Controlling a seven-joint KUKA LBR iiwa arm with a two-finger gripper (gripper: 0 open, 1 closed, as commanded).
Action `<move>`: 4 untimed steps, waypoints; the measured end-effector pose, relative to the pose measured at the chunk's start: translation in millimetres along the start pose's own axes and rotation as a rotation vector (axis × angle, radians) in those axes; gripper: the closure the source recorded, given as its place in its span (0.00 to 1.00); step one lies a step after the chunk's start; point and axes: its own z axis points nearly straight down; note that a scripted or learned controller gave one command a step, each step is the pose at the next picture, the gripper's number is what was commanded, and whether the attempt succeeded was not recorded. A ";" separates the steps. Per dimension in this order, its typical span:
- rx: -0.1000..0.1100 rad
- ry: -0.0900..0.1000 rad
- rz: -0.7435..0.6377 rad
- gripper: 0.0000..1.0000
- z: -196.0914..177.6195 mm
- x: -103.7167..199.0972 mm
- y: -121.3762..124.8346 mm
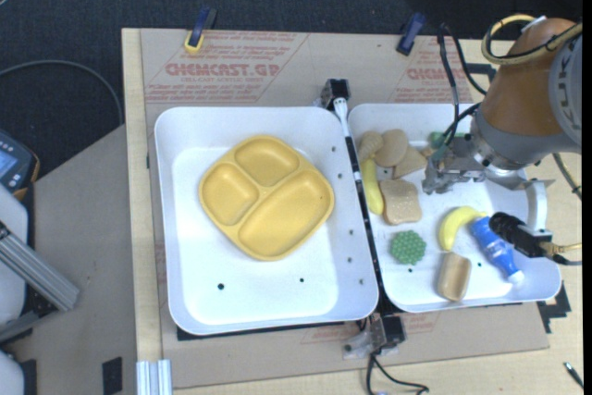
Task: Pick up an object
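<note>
The right bin (421, 291) holds several small things: a tan bread slice (400, 200), a thin yellow banana (372, 188), beige lumps (384, 146), a green knobbly ball (407, 247), a yellow curved piece (456, 225), a brown roll (453, 276) and a blue bottle (498, 251). My gripper (447, 176) hangs low over the bin's middle, just right of the bread slice and above the yellow piece. Its fingers point down into the bin, and I see nothing held between them.
The left bin (185, 273) carries a yellow divided plate (266, 196). A black divider strip (354, 190) runs between the bins. Cables trail from the arm at the right. Clamps sit on the cardboard board's back edge.
</note>
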 end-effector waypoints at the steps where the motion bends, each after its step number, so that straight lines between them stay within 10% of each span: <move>1: -0.001 0.000 -0.001 1.00 -42.7 -0.3 4.0; 2: 0.000 0.000 -0.001 1.00 -72.7 -0.3 5.0; 4: 0.009 0.004 -0.003 1.00 -63.0 96.9 -42.0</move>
